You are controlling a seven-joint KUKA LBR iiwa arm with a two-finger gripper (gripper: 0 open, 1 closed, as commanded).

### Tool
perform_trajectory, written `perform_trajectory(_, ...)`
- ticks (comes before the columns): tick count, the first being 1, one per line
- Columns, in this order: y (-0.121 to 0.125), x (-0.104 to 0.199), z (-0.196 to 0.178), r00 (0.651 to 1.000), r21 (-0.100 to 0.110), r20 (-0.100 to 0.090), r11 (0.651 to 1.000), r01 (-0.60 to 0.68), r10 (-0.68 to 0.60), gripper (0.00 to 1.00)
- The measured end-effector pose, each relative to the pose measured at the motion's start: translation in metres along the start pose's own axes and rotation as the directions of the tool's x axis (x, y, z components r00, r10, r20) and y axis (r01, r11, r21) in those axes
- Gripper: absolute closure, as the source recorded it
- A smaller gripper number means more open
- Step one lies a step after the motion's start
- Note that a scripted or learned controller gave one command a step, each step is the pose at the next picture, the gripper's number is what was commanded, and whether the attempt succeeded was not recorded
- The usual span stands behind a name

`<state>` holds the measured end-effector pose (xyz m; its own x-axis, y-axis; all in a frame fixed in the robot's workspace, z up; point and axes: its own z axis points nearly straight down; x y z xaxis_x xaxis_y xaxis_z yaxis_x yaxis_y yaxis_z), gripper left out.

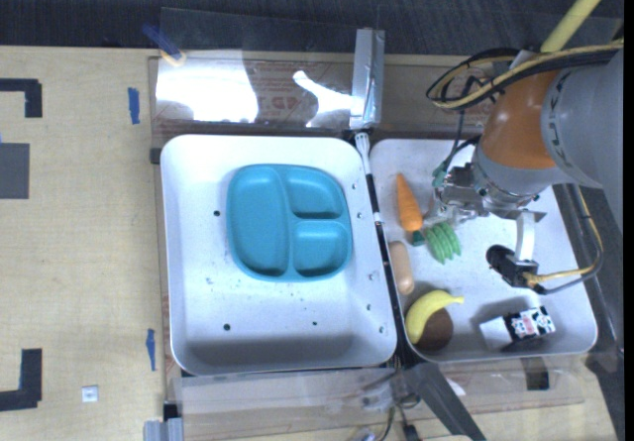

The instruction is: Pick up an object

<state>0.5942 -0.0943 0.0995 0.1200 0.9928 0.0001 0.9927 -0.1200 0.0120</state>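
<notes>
The gripper [458, 199] hangs in the right bin [575, 330]; the toy carrot [410, 207] lies just left, long axis running up-down in frame. Jaw opening cannot be told.

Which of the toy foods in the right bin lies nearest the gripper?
The carrot: its green top lies right beside the gripper. The banana and the tan roll lie farther toward the bin's front.

Bench [69, 231] bearing two white bins [198, 330]
</notes>
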Motion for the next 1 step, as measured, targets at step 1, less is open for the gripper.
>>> perform_trajectory(1,0.0224,0.0717,-0.0886,1.000,0.005,-0.003,1.000,0.010,-0.010,1.00)
